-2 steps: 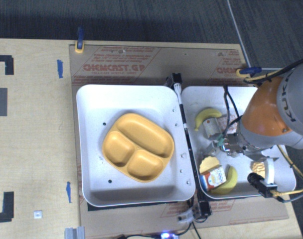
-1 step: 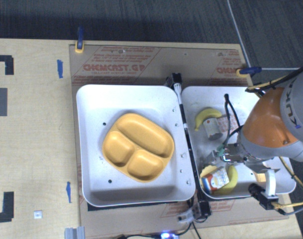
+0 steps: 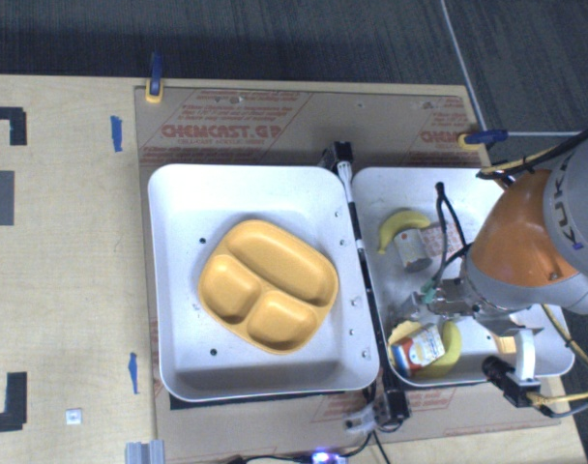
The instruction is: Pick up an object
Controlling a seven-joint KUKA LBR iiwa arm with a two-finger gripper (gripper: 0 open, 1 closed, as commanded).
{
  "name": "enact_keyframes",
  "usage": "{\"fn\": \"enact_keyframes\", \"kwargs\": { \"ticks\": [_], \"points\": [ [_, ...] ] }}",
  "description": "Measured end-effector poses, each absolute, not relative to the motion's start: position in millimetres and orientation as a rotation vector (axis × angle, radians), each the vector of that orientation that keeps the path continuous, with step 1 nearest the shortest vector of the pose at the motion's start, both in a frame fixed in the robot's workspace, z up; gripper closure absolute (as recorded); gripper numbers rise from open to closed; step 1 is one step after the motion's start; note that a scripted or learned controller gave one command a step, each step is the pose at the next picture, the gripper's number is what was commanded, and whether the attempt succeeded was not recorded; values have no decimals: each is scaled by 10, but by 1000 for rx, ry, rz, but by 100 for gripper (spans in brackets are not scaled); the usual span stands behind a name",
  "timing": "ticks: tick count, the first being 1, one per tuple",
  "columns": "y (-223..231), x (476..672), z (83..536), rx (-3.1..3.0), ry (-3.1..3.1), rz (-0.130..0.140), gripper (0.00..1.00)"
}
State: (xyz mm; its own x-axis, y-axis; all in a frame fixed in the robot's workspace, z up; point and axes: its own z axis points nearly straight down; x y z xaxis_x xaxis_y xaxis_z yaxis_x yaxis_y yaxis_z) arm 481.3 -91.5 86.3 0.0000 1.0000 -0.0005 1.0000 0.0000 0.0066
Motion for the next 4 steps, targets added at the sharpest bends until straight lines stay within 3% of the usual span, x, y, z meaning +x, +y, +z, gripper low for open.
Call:
{"fn": "enact_keyframes", "kwargs": {
  "ticks": [1, 2, 3, 4],
  "points": [
    [-923, 4832, 971, 2214, 2213, 10, 100],
    [-924, 4836, 974, 2214, 2211, 12, 0],
    [-946, 4822, 866, 2215, 2214, 8, 0],
    [-949, 4833, 971, 2213, 2212, 10, 100]
  ]
}}
